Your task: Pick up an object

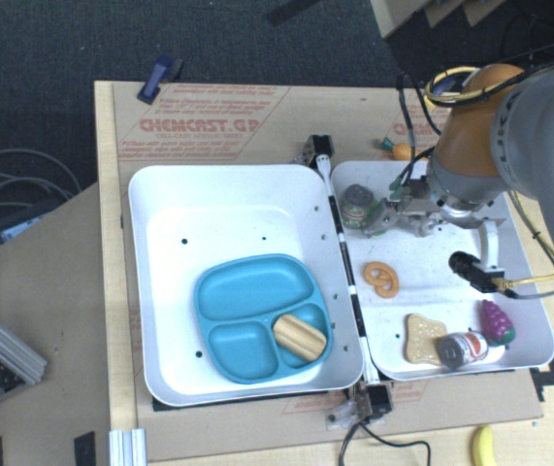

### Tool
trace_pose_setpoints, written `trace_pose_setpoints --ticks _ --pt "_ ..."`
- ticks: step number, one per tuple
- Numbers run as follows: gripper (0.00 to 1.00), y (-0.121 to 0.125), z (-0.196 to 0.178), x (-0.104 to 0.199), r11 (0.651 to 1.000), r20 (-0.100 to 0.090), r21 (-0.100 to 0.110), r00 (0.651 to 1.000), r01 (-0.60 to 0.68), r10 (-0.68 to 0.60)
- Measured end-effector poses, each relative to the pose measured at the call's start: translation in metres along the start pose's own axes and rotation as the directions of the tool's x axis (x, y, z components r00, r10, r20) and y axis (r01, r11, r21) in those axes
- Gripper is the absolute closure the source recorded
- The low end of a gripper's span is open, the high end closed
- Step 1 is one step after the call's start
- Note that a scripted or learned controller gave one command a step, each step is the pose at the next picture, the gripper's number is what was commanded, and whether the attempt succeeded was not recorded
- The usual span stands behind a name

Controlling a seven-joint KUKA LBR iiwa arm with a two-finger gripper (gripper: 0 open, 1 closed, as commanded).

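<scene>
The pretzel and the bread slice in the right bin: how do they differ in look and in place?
The pretzel is orange-brown and looped with holes; the bread slice is pale tan and solid. The pretzel is smaller than the bread slice. The pretzel lies apart from other things, while the bread slice lies against a small bottle. Both lie flat in the right bin.

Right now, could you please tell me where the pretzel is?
The pretzel lies in the right bin, close to its left wall, above the slice of bread and below the hand.
</scene>
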State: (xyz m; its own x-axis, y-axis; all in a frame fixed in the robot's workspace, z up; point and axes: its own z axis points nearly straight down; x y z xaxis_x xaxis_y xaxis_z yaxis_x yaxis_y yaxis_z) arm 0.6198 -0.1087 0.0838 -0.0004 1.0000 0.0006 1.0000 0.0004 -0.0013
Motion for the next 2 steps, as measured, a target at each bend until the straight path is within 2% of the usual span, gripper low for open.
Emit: trace_pose_setpoints --ticks 1,2 --pt "0.00 -0.048 0.000 0.016 1.000 0.000 0.001 1.000 -0.001 0.001" --pt "0.00 -0.078 0.000 0.008 1.000 0.000 0.001 1.000 -0.001 0.001"
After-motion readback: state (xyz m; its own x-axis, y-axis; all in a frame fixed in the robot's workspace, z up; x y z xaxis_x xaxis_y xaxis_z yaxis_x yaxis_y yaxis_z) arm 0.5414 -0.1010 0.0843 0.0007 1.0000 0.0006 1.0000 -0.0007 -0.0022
